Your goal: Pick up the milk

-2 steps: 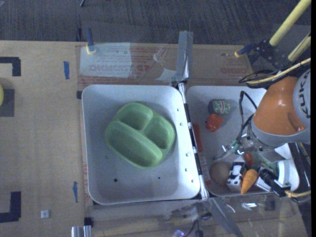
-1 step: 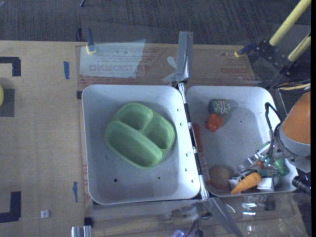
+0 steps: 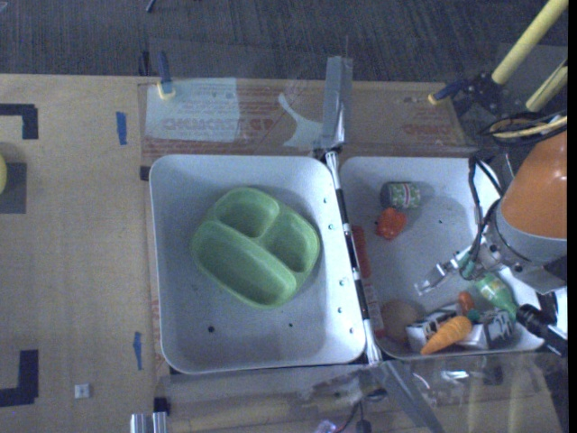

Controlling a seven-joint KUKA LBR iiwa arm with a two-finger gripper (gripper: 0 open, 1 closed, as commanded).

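You are in the approach step: the gripper (image 3: 444,273) hangs open and empty over the right bin (image 3: 424,233). The milk (image 3: 431,326) lies at that bin's front edge, touching the carrot (image 3: 448,334). Next, lower straight onto it.

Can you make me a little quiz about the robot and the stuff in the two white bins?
1. True or false: the green divided plate lies in the left bin.
2. Which bin holds the toy carrot?
3. What is nearest the gripper? A) the green bottle B) the divided plate C) the dark can

Key: 1 true. 2 the right bin. 3 A.
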